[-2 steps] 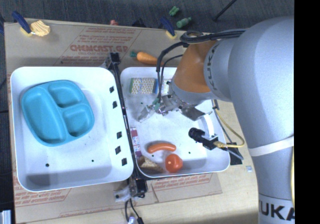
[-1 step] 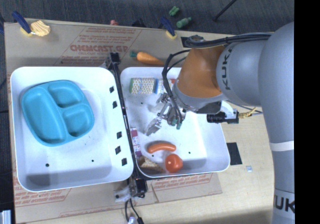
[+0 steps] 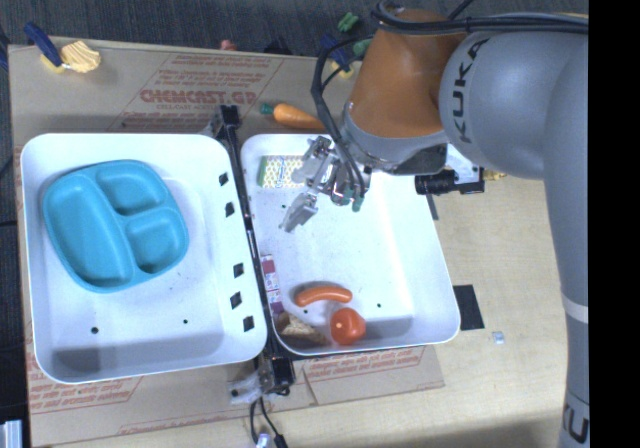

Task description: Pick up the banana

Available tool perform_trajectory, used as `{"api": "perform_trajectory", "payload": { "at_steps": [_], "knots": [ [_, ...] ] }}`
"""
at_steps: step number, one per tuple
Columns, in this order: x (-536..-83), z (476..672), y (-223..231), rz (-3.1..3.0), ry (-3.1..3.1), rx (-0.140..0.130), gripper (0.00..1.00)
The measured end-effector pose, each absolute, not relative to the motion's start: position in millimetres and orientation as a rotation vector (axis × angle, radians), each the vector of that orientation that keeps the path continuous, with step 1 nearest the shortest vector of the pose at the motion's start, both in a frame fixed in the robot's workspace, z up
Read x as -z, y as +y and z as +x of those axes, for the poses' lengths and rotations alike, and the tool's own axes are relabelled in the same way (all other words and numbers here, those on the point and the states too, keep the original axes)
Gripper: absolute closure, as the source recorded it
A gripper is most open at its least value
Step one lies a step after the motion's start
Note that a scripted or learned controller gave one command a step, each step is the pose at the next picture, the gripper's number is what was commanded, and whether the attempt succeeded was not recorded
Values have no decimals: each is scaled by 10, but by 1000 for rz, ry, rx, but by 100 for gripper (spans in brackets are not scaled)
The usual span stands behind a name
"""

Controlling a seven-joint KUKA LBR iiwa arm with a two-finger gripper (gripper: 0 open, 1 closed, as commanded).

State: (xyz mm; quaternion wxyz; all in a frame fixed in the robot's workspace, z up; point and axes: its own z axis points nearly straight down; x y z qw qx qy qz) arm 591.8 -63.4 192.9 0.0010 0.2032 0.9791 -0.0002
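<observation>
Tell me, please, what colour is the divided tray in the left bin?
Light blue tray, seen in the camera view.

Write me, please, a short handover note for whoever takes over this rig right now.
Gripper: above the far part of the right bin, nothing seen held.
Banana: I cannot pick it out for certain. The near corner of that bin holds an orange-red sausage-like piece, a red round fruit and a brownish item that might be it.
Done: no pick.
Left: find, grasp and lift the banana.
</observation>
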Motion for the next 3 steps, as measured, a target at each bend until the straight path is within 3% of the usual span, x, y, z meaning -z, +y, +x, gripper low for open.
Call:
{"api": "perform_trajectory", "payload": {
  "at_steps": [1, 2, 3],
  "knots": [
    [-1915, 5121, 11, 235, 3136, 1, 0],
    [-1914, 4761, 712, 471, 3109, 2, 0],
    [-1125, 4921, 1179, 631, 3081, 3, 0]
  ]
}}
